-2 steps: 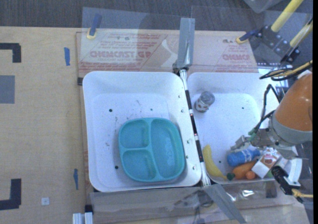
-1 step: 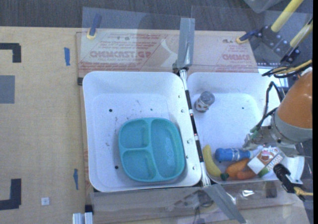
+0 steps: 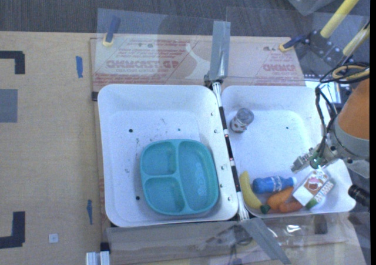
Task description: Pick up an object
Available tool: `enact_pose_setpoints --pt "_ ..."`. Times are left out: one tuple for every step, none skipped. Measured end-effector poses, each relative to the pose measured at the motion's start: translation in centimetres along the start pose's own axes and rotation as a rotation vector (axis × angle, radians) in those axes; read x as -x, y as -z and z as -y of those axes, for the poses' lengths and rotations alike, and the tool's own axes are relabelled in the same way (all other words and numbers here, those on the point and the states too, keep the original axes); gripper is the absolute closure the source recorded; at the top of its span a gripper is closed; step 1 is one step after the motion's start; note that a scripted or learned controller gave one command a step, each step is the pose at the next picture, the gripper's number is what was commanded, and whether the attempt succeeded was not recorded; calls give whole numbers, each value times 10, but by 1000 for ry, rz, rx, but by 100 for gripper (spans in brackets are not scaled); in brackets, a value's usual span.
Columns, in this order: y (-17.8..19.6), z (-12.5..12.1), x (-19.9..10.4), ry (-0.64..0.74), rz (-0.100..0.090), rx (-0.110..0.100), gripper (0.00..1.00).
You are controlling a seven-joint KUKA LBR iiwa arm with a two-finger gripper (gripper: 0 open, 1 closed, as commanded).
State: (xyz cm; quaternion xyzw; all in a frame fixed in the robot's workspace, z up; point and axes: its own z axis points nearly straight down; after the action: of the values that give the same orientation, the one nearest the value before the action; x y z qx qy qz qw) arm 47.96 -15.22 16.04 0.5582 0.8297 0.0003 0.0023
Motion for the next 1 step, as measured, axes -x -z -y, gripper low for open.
enact_pose_setpoints --pt "0 0 0 0 0 0 0"
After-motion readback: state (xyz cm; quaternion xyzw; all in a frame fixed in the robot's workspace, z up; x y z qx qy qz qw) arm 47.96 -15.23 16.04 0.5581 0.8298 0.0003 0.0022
